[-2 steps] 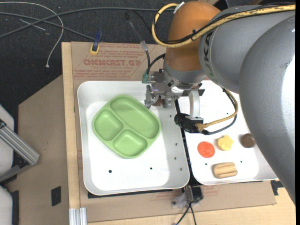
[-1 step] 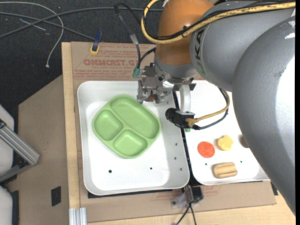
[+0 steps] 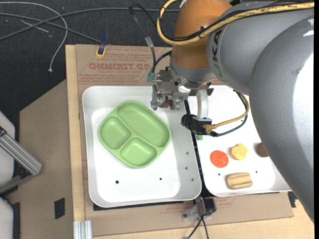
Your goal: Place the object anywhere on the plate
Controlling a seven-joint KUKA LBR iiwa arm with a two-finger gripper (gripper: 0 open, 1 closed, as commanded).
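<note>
Bench w/ left bin [image 3: 99, 183]: gripper [image 3: 164, 101] beside green plate [image 3: 134, 133], grip unclear

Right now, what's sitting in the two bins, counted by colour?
Green: 1, the divided plate in the left bin
Orange-red: 1, a round piece in the right bin
Yellow: 1, a lumpy piece
Tan: 1, a bread roll
Brown: 1, a piece partly hidden by the arm
Total: 5

The grey arm [image 3: 269, 59] fills the right and upper right of the frame, bending toward the centre. Its orange band [image 3: 199, 19] sits at top centre above the wrist. The gripper [image 3: 167, 99] hangs just below, slightly left of centre.
</note>
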